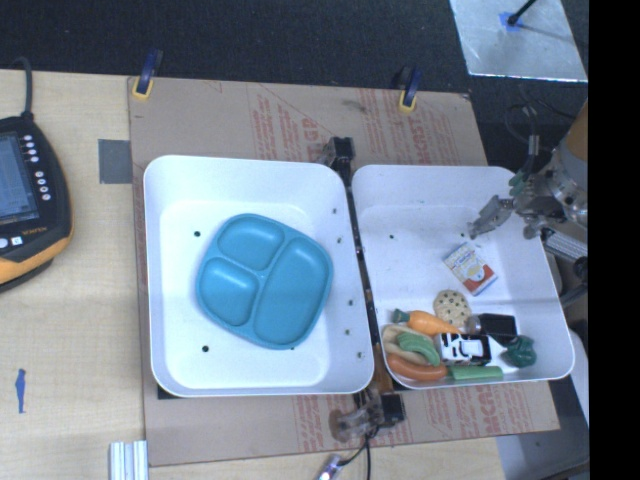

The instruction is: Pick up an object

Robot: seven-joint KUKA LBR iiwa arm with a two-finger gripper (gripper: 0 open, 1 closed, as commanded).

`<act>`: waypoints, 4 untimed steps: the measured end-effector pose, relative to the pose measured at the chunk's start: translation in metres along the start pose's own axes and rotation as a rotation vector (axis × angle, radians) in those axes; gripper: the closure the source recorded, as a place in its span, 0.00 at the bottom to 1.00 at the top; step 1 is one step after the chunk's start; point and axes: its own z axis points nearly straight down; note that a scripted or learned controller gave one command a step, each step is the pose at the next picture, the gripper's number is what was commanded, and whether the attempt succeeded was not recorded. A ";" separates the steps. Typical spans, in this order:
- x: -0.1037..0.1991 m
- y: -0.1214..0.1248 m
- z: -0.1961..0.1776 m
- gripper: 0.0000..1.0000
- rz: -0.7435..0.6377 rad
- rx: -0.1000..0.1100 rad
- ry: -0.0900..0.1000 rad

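Your tool (487,218) sits over right white shallow bin (400,193), upper right area, fingers spread, nothing between them. Nearest item: small white-and-orange packet (469,266), just below tool, apart from it. Rest of pile along bin's near edge: tan round cookie (452,306), orange carrot toy (430,322), black block (497,324), green leafy toy (521,351). Left white bin (170,198) holds blue three-compartment plastic plate (264,280). Teach pendant (28,198) on table (70,368), far left.

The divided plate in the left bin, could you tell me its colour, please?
The divided plate is light blue, seen clearly in the camera view.
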 end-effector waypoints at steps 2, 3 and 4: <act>-0.012 -0.034 0.091 1.00 -0.004 0.002 -0.002; -0.012 0.060 0.036 1.00 0.001 0.006 0.000; 0.118 0.052 0.001 1.00 -0.002 0.000 0.001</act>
